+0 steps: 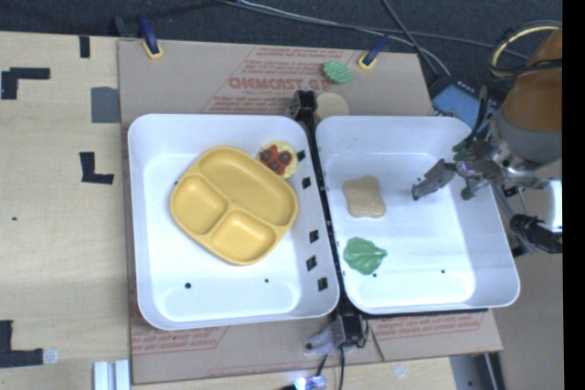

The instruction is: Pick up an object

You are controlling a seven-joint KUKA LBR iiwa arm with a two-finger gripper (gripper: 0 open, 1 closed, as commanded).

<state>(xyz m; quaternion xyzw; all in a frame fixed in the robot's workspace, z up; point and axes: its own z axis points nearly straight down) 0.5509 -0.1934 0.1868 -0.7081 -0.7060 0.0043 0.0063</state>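
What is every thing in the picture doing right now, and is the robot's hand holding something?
Yellow divided plate: lying flat in the left bin, turned at a slant.
Red berries toy: resting by the plate's far corner.
Tan piece: lying flat in the right bin.
Green leaf: lying flat nearer the front.
Green dotted piece: on the cardboard behind the bins.
Gripper: over the right bin, nothing in its jaws.

Divided plate [234,205] in left bin [151,288], cookie [364,196] and leaf [365,255] in right bin [489,283]
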